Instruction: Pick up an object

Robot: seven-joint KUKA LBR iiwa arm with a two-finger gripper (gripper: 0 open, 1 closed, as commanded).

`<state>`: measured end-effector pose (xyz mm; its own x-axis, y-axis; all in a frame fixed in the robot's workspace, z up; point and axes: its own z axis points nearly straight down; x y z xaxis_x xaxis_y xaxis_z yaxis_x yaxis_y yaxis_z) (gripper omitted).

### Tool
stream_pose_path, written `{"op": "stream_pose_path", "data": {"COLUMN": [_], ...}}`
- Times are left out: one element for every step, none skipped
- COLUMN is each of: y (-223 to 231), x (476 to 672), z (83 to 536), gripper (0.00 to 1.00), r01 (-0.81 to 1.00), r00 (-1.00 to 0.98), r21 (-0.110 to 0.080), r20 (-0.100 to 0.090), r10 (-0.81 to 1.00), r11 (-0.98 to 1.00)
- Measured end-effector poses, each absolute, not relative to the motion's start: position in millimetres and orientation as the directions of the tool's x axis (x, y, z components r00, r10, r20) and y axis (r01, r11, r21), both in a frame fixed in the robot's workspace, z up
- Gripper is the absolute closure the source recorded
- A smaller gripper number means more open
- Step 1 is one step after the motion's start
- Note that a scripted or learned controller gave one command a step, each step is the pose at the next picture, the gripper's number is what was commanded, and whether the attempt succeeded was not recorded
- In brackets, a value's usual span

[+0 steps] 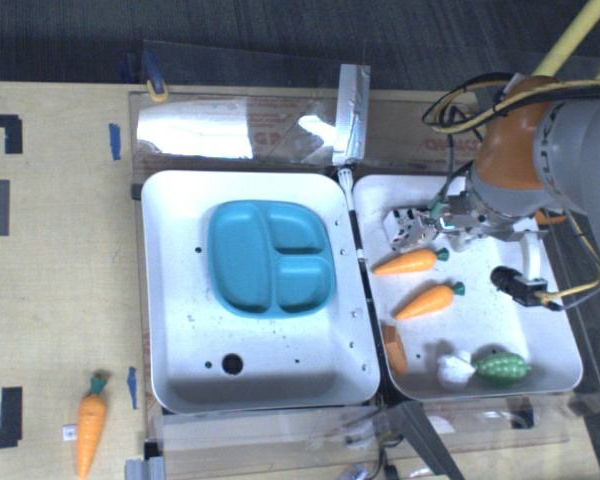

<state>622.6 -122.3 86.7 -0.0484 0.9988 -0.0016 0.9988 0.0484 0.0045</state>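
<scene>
On the bench at far left, I saw a toy carrot lying outside the bins. The left bin held a blue divided plate. In the right bin lay two more carrots, the upper just below the gripper, the lower nearer centre, with a green-and-white vegetable at the front. I could not tell how the fingers stood; nothing showed in their grasp.
</scene>
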Motion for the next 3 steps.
{"op": "stream_pose_path", "data": {"y": [-112,-112,-54], "x": [556.2,558.6,616.2], "z": [87,99,189], "gripper": [0.00,1.00,1.00], "r01": [0.996,0.996,0.994], "r00": [-0.090,-0.088,-0.110], "r21": [0.004,0.012,0.010], "r20": [-0.001,-0.003,0.001], "r10": [0.996,0.996,0.994], "r11": [0.090,0.088,0.110]}}
